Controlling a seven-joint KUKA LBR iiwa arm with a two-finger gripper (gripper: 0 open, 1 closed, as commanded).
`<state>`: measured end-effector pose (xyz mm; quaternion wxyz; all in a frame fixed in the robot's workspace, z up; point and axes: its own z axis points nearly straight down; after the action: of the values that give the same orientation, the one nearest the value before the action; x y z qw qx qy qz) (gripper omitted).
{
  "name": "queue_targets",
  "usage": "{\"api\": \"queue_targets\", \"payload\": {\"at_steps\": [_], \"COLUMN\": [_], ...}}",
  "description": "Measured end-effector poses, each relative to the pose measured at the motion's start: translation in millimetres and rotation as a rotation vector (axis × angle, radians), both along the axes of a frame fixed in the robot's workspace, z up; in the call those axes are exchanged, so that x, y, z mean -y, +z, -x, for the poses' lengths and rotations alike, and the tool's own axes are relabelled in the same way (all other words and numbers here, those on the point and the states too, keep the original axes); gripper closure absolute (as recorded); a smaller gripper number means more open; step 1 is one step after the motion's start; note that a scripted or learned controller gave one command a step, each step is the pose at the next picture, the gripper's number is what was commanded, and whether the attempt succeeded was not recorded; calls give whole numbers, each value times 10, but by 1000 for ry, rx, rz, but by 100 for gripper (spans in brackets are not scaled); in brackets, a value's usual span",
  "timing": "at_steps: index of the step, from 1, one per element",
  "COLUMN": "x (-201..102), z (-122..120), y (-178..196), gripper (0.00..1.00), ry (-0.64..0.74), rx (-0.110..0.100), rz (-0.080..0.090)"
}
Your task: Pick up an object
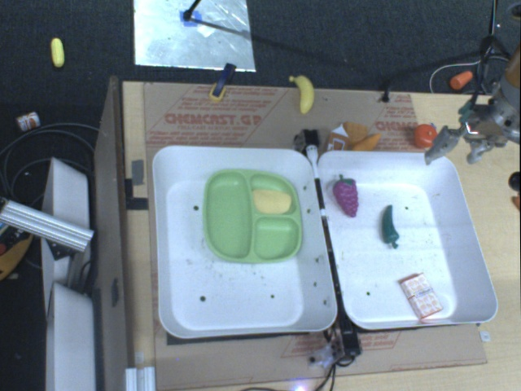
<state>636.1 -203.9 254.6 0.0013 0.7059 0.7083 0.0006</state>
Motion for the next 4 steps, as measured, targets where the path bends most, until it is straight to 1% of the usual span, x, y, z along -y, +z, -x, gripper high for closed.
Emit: {"api": "queue_targets", "payload": {"at_steps": [1,2,3,4], "x": [14,-132,34,-760], "z": [-58,-47,288,320], "y": [-1768,-191,-1037,-1544], "gripper": [0,0,0,0], "ry": [-1,4,-4,7], "rx": [-3,17,-7,-6], "rz": [-2,4,-2,-6]}}
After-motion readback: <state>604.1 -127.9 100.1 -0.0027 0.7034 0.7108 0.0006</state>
